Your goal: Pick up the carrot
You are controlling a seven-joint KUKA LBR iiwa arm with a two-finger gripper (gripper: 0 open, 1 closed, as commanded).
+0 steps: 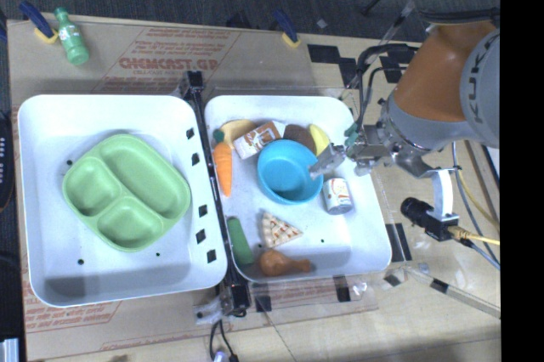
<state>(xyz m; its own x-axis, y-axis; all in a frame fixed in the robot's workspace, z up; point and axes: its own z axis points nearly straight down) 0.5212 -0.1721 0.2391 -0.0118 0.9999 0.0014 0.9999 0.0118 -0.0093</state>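
The orange carrot lies lengthwise along the left wall of the right bin, its green top end toward the back. My gripper hangs low over the right rim of the blue bowl, well to the right of the carrot with the bowl between them. Nothing is visibly held by the gripper. The arm reaches in from the right over the bin's far right corner.
The right bin also holds a small carton, a banana, a can, a pizza slice, a cucumber and a drumstick. A green divided plate sits in the left bin. A green bottle stands beyond the bins.
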